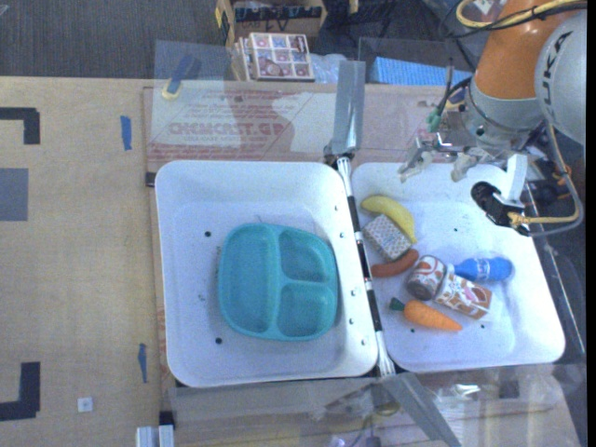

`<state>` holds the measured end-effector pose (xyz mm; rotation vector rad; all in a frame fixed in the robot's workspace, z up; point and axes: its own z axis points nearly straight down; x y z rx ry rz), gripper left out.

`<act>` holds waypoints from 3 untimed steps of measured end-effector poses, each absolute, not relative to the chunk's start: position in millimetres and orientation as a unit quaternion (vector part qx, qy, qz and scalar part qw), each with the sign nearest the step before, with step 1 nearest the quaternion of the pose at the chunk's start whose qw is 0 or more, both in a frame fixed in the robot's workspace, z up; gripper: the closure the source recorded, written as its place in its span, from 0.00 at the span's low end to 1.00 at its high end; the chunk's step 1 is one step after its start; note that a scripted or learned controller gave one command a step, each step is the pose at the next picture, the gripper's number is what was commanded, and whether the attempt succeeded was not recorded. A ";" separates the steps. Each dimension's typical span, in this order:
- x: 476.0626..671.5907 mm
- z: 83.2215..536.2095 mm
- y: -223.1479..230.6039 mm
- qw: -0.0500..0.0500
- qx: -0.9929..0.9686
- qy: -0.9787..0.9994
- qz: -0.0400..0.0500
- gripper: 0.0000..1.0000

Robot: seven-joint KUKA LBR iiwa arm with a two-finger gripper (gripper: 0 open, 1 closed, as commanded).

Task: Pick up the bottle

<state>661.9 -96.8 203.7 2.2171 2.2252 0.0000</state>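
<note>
Bottle (486,268) in right bin (545,343), apart from seemingly open pincer (438,160)

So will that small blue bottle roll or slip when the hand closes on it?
Probably. The small blue plastic bottle lies on its side, so its rounded body may roll. It looks smooth and light, likely slippery. It touches the red-and-white carton, which may shift too.

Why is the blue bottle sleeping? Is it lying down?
Yes, lying down. The blue bottle rests on its side in the right bin, its length flat along the floor.
</note>
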 end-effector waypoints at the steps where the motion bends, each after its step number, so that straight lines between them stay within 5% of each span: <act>1: 591.5 188.8 -132.9 0.000 0.651 0.759 0.000 0.00; 2: 572.8 154.0 -198.6 0.000 0.639 0.769 0.000 0.00; 3: 545.6 109.5 -207.4 0.009 0.648 0.761 0.004 0.00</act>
